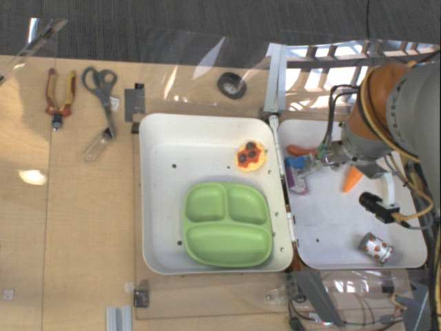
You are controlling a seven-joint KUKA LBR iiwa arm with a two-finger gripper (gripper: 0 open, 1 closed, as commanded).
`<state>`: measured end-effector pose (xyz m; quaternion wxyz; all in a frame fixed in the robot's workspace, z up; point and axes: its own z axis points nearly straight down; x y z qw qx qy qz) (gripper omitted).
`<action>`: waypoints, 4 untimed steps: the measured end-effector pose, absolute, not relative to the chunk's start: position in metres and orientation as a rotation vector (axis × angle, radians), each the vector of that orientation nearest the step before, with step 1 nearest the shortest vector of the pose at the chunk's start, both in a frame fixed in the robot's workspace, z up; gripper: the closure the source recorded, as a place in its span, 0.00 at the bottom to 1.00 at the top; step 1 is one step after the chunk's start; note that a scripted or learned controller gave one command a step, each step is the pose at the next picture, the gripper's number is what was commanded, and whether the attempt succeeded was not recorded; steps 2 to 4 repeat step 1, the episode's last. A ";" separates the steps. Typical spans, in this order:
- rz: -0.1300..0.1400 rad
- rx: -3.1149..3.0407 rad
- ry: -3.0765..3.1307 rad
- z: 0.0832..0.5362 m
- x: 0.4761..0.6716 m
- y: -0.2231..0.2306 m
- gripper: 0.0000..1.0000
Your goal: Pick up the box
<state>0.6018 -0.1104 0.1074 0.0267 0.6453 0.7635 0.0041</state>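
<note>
So the wooden bench [69,240] takes up most of the shot, and the grey arm [406,109] with its orange band comes in from the right, over the right bin [331,247]. The left bin [165,185] sits right beside it, and a green divided tray [227,225] fills its lower half. Out on the bench top left there's a pair of scissors [103,95], red-handled pliers [58,96] and a roll of tape [231,84].

In the right bin, a small can [375,247] lies in the lower right corner and an orange cone-shaped thing [352,178] sits near the middle. A little round red-and-yellow toy [251,155] is in the left bin, above the tray.

The box [297,176], small and purple-blue as far as I can make out, is up against the right bin's left wall. The gripper [319,157] is just beside it, upper right, and honestly I can't tell if it's open or closed.
</note>
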 end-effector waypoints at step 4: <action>0.021 1.997 2.347 0.107 0.598 -0.110 0.00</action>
